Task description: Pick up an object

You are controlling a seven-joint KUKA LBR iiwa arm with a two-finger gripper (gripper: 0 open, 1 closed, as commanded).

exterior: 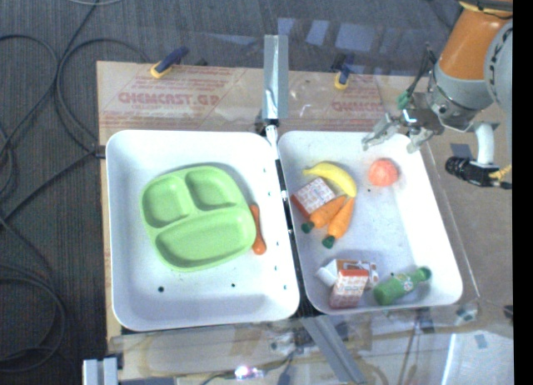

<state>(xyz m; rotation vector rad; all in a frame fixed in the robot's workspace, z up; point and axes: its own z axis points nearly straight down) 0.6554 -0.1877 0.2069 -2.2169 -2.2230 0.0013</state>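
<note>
Hand (395,132) spread open above right bin's far rim; banana (333,177) below, long axis left-right

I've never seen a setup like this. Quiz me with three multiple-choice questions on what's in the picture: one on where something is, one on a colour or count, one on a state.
1. Where does the green divided tray lie?
A. left bin
B. right bin
C. on the floor

2. How many carrots lie beside the banana in the right bin?
A. none
B. two
C. five

3. How does the gripper stand?
A. shut on the banana
B. pressing the tray
C. open, holding nothing

Answers:
1 A, the tray fills the middle of the left bin.
2 B, two orange carrots lie side by side.
3 C, its fingers are spread over the right bin's far edge, near the red ball.
</note>
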